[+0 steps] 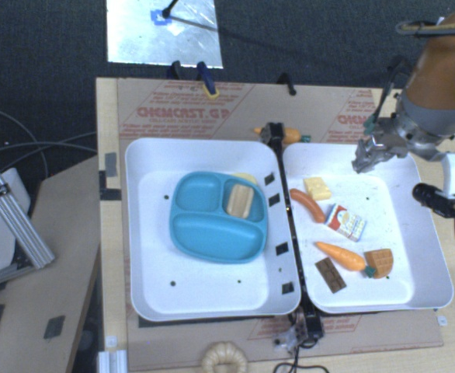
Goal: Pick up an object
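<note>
Objects for picking lie in the right bin: a pale yellow cheese block near the bin's middle toward its far edge, a sausage just beside it toward the bin's left wall, a small red and white carton in the centre, a carrot below that, a brown chocolate bar toward the near edge and a slice of toast touching the carrot's right tip.

Reaching in from the right, the grey arm with its orange band bends down over the right bin's far right corner. Its gripper hangs tilted over bare floor near the far wall, well apart from the cheese block, with nothing between its fingers (whether they are spread or closed is too dark to tell).

In the left bin, a blue divided plate sits at the centre with a tan bread slice in its upper right compartment. A yellow piece peeks from behind the plate's far rim.

Red lettering on the cardboard sheet under the bins reads upside down, roughly "CHEMCAST GP"; print on the carton is too small to read.
</note>
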Robot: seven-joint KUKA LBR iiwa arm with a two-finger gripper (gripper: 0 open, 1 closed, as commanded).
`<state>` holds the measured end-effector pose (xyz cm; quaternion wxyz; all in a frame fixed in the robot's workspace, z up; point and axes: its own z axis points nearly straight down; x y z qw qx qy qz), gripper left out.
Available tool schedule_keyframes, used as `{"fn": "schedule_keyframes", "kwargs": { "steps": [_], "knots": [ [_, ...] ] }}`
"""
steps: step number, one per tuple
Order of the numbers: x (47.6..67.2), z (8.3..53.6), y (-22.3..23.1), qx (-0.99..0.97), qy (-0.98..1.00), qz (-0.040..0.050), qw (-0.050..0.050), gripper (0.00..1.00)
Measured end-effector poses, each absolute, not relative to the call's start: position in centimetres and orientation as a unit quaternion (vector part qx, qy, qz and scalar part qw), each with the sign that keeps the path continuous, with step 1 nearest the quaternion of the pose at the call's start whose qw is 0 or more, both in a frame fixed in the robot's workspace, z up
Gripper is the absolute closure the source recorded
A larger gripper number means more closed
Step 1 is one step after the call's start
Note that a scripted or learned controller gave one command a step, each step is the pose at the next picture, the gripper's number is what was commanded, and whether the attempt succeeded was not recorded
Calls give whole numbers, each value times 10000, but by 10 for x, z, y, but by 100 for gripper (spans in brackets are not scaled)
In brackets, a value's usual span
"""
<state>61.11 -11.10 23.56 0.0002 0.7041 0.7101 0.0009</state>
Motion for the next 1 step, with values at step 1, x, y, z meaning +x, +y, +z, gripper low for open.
{"fn": "schedule_keyframes", "kwargs": {
  "steps": [1],
  "knots": [
    [587, 225, -64, 7041, 7101, 3, -10, 100]
  ]
}}
